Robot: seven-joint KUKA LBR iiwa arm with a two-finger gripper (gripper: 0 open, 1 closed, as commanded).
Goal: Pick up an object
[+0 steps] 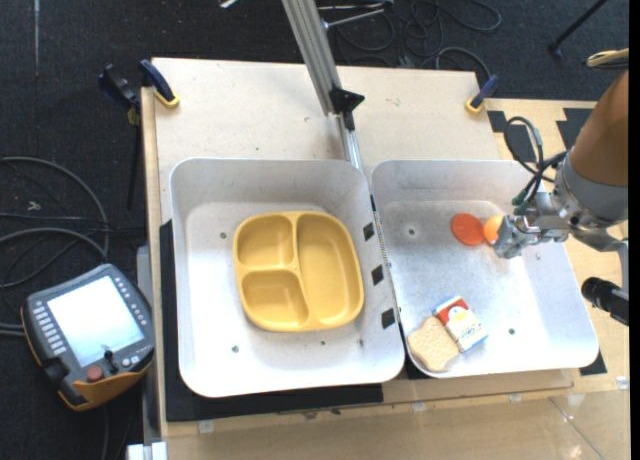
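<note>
Here the gripper (pixel 510 240) sits just right of the orange disc (pixel 466 229); whether its fingers are parted cannot be told

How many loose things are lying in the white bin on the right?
3 that I can see: an orange disc and a small orange piece beside the tool, and a slice of bread touching a small carton. The arm may hide more.

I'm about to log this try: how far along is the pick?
Done: the gripper has reached the right bin, right beside the small orange pieces. In hand: nothing is visibly between its fingers. Left: grasp and lift. The toast slice and small carton lie untouched near the front rim.
</note>
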